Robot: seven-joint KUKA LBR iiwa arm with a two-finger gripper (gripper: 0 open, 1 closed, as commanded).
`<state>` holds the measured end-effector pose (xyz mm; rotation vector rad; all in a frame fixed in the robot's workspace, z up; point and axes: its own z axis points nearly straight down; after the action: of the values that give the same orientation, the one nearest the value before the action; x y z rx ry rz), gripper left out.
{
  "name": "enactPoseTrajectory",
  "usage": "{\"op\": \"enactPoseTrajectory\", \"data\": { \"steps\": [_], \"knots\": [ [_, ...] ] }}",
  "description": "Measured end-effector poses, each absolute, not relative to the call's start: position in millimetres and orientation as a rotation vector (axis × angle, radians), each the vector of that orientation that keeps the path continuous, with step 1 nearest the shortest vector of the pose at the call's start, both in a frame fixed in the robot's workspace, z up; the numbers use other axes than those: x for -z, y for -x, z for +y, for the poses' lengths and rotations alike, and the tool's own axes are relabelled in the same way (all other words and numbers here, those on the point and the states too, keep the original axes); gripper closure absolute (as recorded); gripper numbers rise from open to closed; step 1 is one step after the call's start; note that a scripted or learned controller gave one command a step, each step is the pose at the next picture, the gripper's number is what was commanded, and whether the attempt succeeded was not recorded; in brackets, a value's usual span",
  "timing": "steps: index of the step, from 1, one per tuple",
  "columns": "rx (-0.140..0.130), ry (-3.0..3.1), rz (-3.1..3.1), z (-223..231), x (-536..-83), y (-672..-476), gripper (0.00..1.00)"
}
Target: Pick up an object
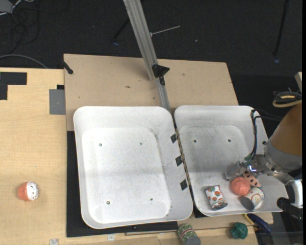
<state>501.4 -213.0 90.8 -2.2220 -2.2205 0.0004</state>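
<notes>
Gripper [243, 168] is seen in the camera view low in the right bin [214, 121], near that bin's front right corner, with the grey arm [288, 137] and its orange band reaching in from the right edge. Whether anything is pinched cannot be told: the metal parts at the wrist are small and cluttered, and their spacing is not resolved.

Just in front of the gripper, touching or nearly touching its tip, a round reddish-pink ball [239, 186] is lying on the bin floor. This is judged the likeliest target, since it sits directly toward the near rim from the tip, almost under it. Being round, it offers no long axis to align with, so only a short drop toward the front would be called for.

Beside the ball on its right a white cup-like piece with a dark opening [253, 198] is seen, and to its left, a little apart, a small patterned can [215, 197] is lying tilted, its long axis running roughly front to back.

Crowding is judged the main risk: the ball and the cup are close enough that a closing finger could land on both.
</notes>
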Motion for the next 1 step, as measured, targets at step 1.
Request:
{"op": "enactPoseTrajectory", "data": {
  "steps": [1],
  "knots": [
    [0.000, 2.224, -2.217, -213.5, -102.0, -501.1, 1.00]
  ]
}}
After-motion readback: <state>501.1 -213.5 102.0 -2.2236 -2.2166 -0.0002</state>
